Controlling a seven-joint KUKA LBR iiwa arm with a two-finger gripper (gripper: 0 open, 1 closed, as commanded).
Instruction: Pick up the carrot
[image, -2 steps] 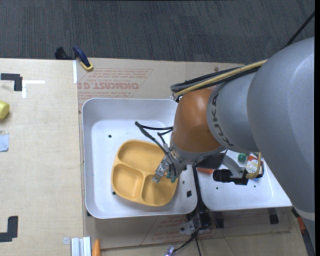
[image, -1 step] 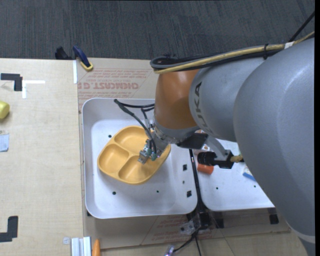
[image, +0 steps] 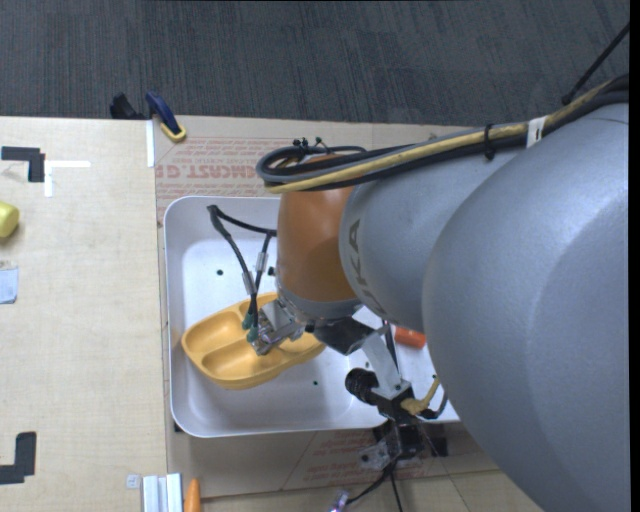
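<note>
Arm: the grey KUKA arm with its orange wrist band (image: 310, 250) reached in from the right and covered most of the right side of the shallow white plastic bin (image: 195, 400).
Gripper: the two-finger gripper (image: 262, 335) sat low over the yellow two-compartment plastic dish (image: 225, 358), at the dish's right-hand part.
Claw state: I could not tell how it stood; wrist hardware and cables hid the tips.
Carrot: a small orange piece (image: 410, 338), probably the carrot, peeked out at the arm's lower edge, right of the dish and well apart from the gripper.
Step in hand: judged as approach or search; nothing was visibly held.
Next move: the gripper would likely need to travel right from the dish to that orange piece and settle over it.
Elsewhere: a yellow rounded object (image: 6, 220) lay on the bench at far left.
</note>
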